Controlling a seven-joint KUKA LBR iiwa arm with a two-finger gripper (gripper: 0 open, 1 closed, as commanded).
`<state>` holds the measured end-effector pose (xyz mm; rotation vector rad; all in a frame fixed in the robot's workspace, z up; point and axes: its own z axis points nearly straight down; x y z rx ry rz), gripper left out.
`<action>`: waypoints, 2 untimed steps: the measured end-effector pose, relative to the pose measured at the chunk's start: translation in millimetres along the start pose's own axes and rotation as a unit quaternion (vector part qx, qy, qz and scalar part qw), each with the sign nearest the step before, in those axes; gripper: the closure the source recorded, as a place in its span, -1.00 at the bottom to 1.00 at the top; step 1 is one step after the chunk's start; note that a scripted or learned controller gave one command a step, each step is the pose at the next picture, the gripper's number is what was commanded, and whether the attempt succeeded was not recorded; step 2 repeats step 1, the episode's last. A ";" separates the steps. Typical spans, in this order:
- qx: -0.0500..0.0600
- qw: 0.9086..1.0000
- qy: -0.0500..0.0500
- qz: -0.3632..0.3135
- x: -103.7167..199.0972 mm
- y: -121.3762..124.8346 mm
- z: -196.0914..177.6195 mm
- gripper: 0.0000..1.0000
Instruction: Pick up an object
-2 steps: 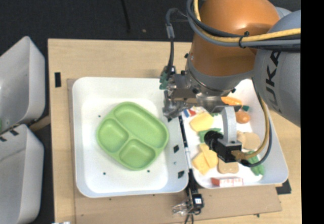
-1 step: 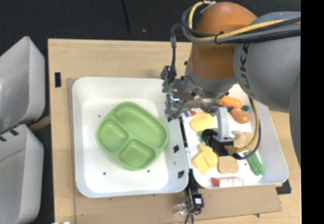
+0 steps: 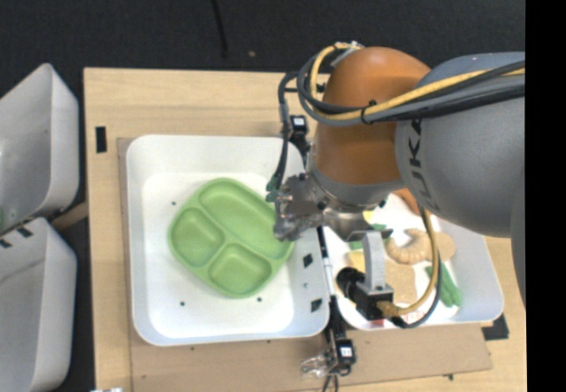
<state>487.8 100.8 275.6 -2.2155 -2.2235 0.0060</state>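
A light green divided plate (image 3: 225,238) with three compartments lies flat in the left white bin (image 3: 159,169), slightly right of its middle. My gripper (image 3: 286,220) hangs below the orange wrist band (image 3: 358,129) and is down at the plate's right rim, next to the wall between the two bins. The arm's bulk hides much of the right bin (image 3: 482,293). I see nothing lifted off the bin floor.
The right bin holds several small items beside the arm: a tan curved piece (image 3: 414,249), a green strip (image 3: 447,284), something orange (image 3: 407,202) and a yellow bit (image 3: 356,259). Cables (image 3: 429,288) loop down from the wrist over that bin. White containers (image 3: 31,151) stand off the bench at left.
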 end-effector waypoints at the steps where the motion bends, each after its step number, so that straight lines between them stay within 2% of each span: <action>1: -0.011 1.000 0.001 0.004 -50.0 2.5 -137.4 1.00; 2: -0.011 1.000 0.001 0.004 -50.0 2.5 -137.4 1.00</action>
